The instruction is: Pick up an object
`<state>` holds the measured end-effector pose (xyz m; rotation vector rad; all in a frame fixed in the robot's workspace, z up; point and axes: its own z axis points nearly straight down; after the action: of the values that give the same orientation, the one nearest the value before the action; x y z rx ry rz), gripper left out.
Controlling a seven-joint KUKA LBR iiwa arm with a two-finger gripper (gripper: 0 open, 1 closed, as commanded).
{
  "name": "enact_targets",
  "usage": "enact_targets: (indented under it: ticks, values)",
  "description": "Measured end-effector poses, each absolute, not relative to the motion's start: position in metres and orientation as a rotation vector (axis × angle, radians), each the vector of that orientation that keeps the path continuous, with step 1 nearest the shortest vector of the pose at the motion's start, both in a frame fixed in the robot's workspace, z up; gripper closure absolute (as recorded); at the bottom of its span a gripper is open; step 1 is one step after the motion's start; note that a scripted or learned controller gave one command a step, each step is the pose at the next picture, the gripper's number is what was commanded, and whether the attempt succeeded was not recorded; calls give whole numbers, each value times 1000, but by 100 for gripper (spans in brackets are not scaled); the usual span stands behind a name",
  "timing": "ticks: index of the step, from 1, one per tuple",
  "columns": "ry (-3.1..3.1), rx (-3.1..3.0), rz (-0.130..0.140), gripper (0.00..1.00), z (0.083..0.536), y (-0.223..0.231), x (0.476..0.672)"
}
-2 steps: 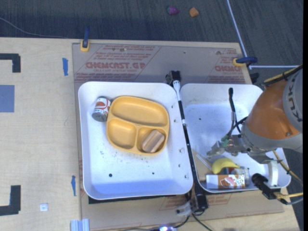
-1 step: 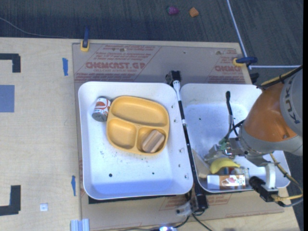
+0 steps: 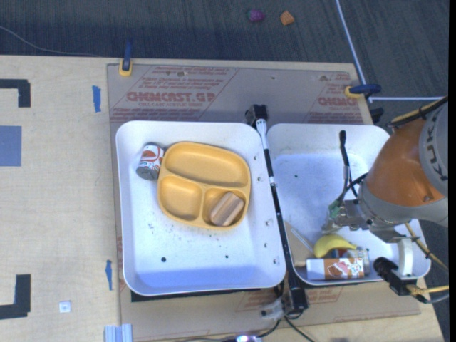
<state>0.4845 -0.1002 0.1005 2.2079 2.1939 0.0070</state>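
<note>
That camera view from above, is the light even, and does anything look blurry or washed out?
In the camera view, light is uneven: the floor at the top is dim, the bench bright. The left bin glares nearly blank white, while the right bin looks bluish and shaded beneath the arm. The yellow tray and banana read clearly; the can label is too soft to read.

The bench [image 3: 57, 212] was light wood and filled most of the frame below the dark floor [image 3: 178, 13] at the top. A brown board [image 3: 214, 95] with red print lay on it at center, held by a clamp [image 3: 126, 59] at its upper left corner and another clamp [image 3: 362, 89] at its upper right. Two white bins lay side by side on the board: left bin [image 3: 199, 269], right bin [image 3: 306, 155]. Blue tape [image 3: 96, 98] and black marks [image 3: 18, 91] sat on the bench at the left of the frame.
</note>
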Motion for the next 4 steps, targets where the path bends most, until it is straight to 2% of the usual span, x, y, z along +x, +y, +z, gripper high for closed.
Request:
enact_targets:
  ticks: [1,2,3,4]
  values:
    - [2195,2208,7,0,100,-100,484]
    - [2210,2218,6,0,89,-95,482]
    - [2193,2210,6,100,101,-99,484]
    - [2193,2210,6,0,100,-99,484]
